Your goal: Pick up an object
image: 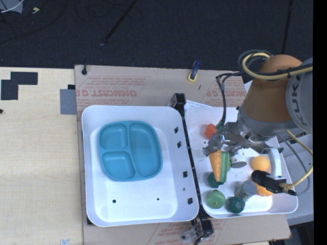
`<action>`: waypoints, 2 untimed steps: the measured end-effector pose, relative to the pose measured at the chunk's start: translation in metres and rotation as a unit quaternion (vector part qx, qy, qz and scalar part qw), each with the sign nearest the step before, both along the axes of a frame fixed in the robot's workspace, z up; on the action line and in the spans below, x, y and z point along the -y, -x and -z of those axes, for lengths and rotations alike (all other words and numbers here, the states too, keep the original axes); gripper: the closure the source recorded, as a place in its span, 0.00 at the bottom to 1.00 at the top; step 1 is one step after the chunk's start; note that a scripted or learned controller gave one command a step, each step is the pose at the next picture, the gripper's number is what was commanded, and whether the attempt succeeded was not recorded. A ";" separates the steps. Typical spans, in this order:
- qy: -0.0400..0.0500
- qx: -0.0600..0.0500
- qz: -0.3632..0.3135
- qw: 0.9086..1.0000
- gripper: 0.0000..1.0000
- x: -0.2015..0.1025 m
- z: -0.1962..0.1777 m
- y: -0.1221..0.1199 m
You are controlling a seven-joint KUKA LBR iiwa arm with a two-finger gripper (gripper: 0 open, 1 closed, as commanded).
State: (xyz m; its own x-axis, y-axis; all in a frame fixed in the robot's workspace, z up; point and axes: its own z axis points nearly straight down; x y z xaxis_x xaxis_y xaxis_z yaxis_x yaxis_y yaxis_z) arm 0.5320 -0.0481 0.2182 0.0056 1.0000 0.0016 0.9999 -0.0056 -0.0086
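Note:
My gripper [220, 146] hangs low over the right bin [286, 204], at the end of the grey and orange arm reaching in from the right. Directly below it lies an orange carrot [217, 166] with a green strip along its right side, its top end touching or just under the gripper. Whether the carrot is held is hidden by the gripper body. A small red-orange piece [210, 131] sits just up and left of the gripper. A yellow-orange fruit [260, 163] lies to the right.
Along the right bin's front lie a light green ball [215, 198], a teal ball [235, 204], a grey cylinder [247, 189] and an orange piece [265, 190]. The left bin [102, 208] holds a blue divided plate [129, 150]. Cables loop above the wrist.

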 end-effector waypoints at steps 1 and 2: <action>0.001 0.003 -0.003 1.000 1.00 -0.003 -0.019 -0.011; 0.001 0.002 -0.002 1.000 1.00 0.007 -0.006 -0.003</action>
State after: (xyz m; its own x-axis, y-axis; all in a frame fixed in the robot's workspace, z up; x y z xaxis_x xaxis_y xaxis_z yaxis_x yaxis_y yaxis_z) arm 0.5346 -0.0553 0.2245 0.0013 1.0000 0.0001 1.0000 -0.0013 -0.0055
